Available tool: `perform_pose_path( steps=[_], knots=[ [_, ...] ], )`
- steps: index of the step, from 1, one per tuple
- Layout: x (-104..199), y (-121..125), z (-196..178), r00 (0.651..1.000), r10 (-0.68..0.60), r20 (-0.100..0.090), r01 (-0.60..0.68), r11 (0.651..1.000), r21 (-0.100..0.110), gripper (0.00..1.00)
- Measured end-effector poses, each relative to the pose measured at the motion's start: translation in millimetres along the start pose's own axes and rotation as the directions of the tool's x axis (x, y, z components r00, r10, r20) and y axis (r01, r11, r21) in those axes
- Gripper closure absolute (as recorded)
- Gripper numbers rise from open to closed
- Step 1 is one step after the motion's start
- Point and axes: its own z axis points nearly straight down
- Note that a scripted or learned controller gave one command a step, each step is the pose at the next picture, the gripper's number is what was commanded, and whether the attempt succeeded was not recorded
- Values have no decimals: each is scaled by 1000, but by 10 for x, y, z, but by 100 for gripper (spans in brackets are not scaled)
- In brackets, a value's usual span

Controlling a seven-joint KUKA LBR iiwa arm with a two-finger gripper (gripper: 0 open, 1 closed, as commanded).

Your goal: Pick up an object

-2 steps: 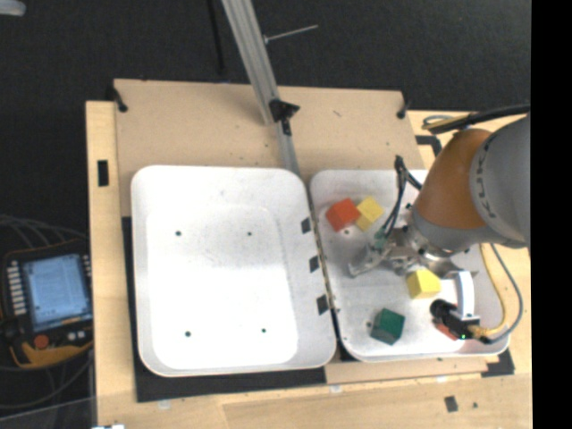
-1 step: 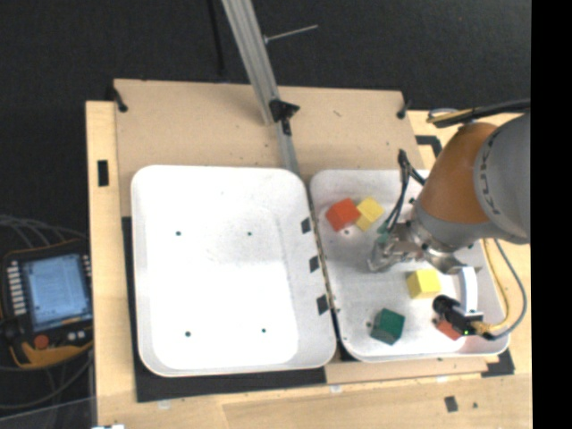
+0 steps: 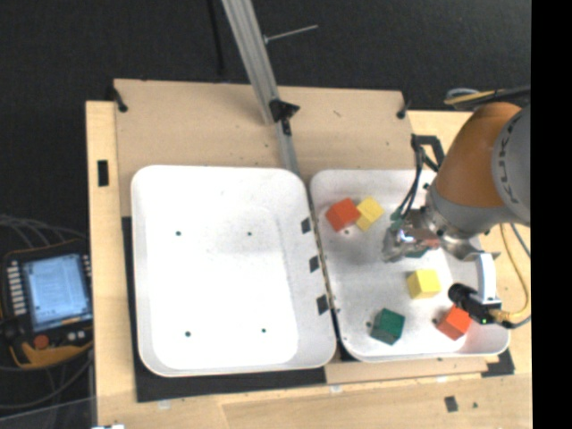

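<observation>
In the right bin (image 3: 357, 338) lie several small blocks: a red one (image 3: 341, 214) and a yellow one (image 3: 369, 212) at the back left, a second yellow one (image 3: 424, 283) in the middle, a green one (image 3: 388, 325) at the front, and an orange-red one (image 3: 453, 323) at the front right. My gripper (image 3: 404, 242) hangs low over the bin's middle, just behind the second yellow block and right of the red and yellow pair. Nothing shows between its fingers.
The left bin (image 3: 223, 266) lies beside the right one, with a row of clips on the shared edge. A slanted metal pole (image 3: 255, 52) rises behind the bins. A handheld control pendant (image 3: 49, 298) rests off the bench at the left.
</observation>
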Motion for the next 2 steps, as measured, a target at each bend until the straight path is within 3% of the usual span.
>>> perform_pose_path(
  steps=[2],
  knots=[
    [-81, -103, -1150, 1000, -9, 1, 9, 1000, -3, 100]
  ],
)
